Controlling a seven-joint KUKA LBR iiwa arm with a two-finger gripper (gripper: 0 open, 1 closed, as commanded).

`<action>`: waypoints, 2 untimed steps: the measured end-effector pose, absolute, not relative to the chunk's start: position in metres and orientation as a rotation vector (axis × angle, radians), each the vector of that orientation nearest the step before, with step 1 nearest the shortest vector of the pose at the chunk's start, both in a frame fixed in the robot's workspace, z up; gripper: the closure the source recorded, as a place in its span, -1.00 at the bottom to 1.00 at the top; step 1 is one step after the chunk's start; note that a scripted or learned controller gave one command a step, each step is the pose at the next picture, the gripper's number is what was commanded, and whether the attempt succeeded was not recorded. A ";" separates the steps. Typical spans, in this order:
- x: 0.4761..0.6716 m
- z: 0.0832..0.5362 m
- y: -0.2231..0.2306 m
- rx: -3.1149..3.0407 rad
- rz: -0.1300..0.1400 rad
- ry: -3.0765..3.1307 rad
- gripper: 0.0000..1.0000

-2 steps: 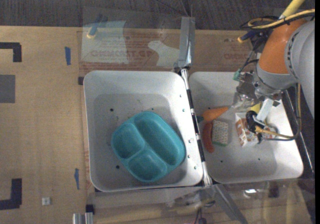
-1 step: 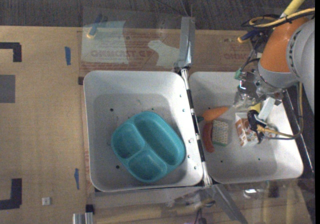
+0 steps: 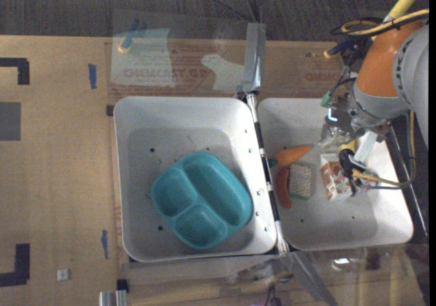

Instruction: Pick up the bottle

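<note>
— If we start at the near edge, what lies in the left bin [image 3: 129, 161]?

— One teal plate [image 3: 201, 200] with three wells. It sits toward the bin's near side, between its middle and its near right corner.

— And the right bin [image 3: 354, 226]?

— Its near half is bare. Around the middle, from right to left, lie a small orange-and-white box [image 3: 332, 176], a pale mesh pad [image 3: 300, 181] and a red pepper [image 3: 283, 189]. The pepper lies along the left wall and the pad touches it. Just beyond them a carrot [image 3: 294, 155] lies slantwise, with its thick end at the left wall.

— Where is the bottle [image 3: 328, 138]?

— A pale, glassy shape shows just past the carrot's tip, toward the bin's far right, and I take that for it. It is blurred, so whether it stands or lies I cannot tell.

— And the gripper [image 3: 340, 131]?

— It hangs right over that shape, on the arm [image 3: 392, 69] that comes in across the bin's far right corner. Whether it is open, closed or clamped on the bottle, I cannot tell.

— Beyond the bins?

— A clear sheet [image 3: 184, 59] stands along the left bin's far edge.
</note>
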State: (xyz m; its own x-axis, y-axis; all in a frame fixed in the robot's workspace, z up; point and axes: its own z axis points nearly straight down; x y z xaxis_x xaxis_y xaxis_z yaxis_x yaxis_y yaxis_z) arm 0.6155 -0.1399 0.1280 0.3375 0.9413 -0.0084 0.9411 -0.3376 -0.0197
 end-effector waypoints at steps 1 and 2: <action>0.624 0.213 -0.080 -2.740 0.008 -1.532 1.00; 0.605 0.233 -0.051 -2.979 0.012 -0.991 1.00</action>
